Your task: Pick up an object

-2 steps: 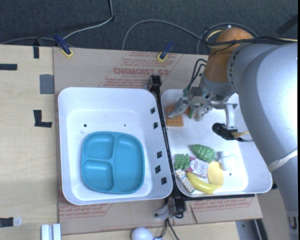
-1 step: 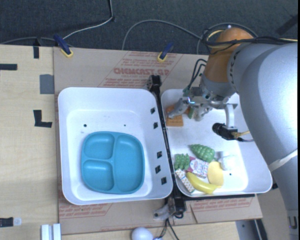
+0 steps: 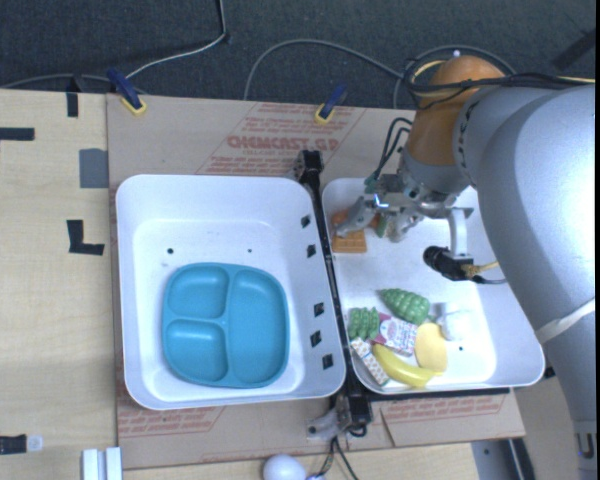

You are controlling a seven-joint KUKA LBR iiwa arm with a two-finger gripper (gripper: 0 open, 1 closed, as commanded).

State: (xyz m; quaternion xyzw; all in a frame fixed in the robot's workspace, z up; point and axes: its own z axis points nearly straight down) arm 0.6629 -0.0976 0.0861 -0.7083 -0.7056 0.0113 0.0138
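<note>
Reaching into the right bin (image 3: 510, 368), the arm (image 3: 540, 188) has its pincer (image 3: 380, 216) low over the far left corner, directly above or against a small orange-brown object (image 3: 349, 241) lying beside the dividing wall. Judged from this, the step in hand is the approach or the closing for a grasp on that piece; no lift is evident.

Pincer state: cannot tell. The wrist and cabling crowd the fingers, so their spread cannot be read, nor whether anything sits between them. Contact with the orange-brown object cannot be confirmed.

Other candidates lie clustered at the near end of the same bin, well apart from the pincer: a green cone-like item (image 3: 404, 304), a banana (image 3: 400, 367), a yellow rounded piece (image 3: 432, 348) and a green leafy item (image 3: 363, 322). The left bin (image 3: 140, 208) carries a blue divided plate (image 3: 226, 324).

Next move calls for a confirmed closure on the piece, then a straight rise clear of the bin wall.
</note>
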